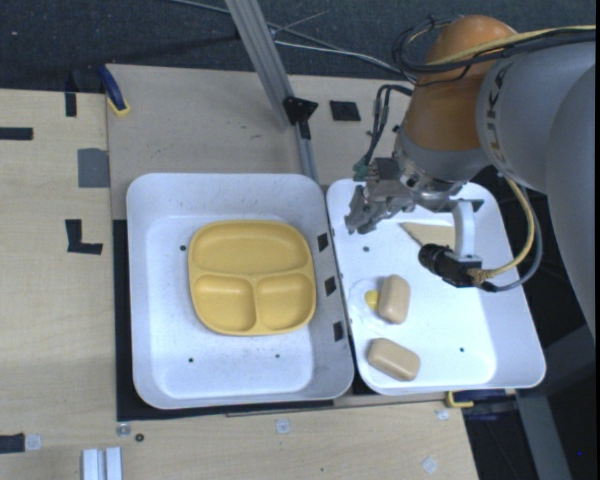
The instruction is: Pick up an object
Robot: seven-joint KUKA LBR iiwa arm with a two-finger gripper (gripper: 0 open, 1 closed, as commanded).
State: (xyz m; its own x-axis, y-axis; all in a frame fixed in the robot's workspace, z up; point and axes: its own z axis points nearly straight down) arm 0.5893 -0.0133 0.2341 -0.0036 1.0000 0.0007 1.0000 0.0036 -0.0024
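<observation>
Pale wood bench top [40, 298] is spreading across my feed, dotted with black tape marks, and two shallow white bins are sitting on it side by side. I am watching the gripper [361, 216] hanging over the far left corner of the right bin [500, 358], close to the wall it shares with its neighbour. Its dark fingers are pointing down toward the white floor, and nothing is showing between them; whether they are spread or pressed together I cannot tell from this slant. Above it the orange band [450, 78] is bulging out of the grey arm [550, 98], which is reaching in from the right, with a black cable looping beside the wrist.

Just beside the gripper, toward the middle of the right bin, a flat cream wedge [425, 234] is lying partly under the wrist hardware. Nearer to me, a tan rounded block [393, 299] is resting on the bin floor, and a second tan block [393, 358] is lying nearer still, a little apart from the first. Neither is touching the gripper.

Over in the left bin [150, 368], a yellow divided plate [252, 276] is lying flat in the middle, well apart from the gripper. A grey metal pole [265, 48] is slanting across the bench behind the bins.
</observation>
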